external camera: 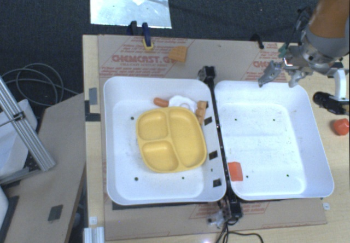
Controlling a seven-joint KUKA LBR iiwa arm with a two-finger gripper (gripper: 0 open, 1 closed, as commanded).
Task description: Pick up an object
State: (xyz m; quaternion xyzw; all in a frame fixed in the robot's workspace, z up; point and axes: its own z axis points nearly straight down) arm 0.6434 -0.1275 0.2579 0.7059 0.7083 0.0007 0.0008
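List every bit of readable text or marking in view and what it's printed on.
"CHEMCAST" in red, large, on the brown board behind the left bin; the letters after it blur.
Red print at the board's right rear: the same style, too blurred to read.
Red print on the board's front edge: unreadable.
Yellow tray, bins, orange block: no text visible.

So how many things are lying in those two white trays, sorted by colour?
Yellow: 1, the divided plate
Orange: 2, the sausage and the block
White: 1, the small piece
Tan: 1, the small block
Total: 5
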